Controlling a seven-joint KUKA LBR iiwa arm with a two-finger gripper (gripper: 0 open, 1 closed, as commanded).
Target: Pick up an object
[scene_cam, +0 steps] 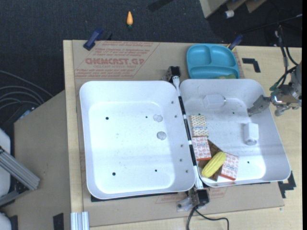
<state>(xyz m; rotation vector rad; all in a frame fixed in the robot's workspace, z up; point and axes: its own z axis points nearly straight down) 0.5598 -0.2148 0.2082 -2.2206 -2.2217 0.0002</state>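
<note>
The right bin holds several things. Two small red-and-white boxes lie along its left wall. A yellow corn-like piece and a third small box sit at its front left corner. A white cylinder lies near the right side, and a clear lid-like object rests toward the back. My gripper hangs over the bin's right rear rim, up and right of the white cylinder, with a grey part reaching inward. Nothing shows between its fingers.
The left bin has two small clear discs near its right side. A blue divided plate stands behind the right bin. A blue clip lies at the board's back left corner, and an orange bit lies on the floor beyond.
</note>
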